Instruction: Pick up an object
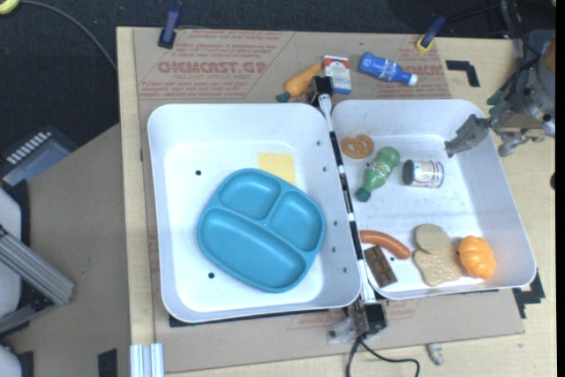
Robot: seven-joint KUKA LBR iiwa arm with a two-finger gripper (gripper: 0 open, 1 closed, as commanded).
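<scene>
bench (221, 57): tan board with red printed lettering along its far part, set over dark floor
left bin (168, 181): shallow, white, lying on the bench's left half
right bin (503, 199): shallow, white, just beside the left bin, their inner rims touching
blue bottle (387, 70): lying on its side on the bare board beyond the right bin
small carton (336, 73): white and red, on the board just left of the bottle
orange piece (303, 81): on the board beside the carton, near the bins' far corners
blue clamp (169, 25): at the far left edge of the board
second clamp (431, 33): blue and yellow, at the far edge toward the right
</scene>
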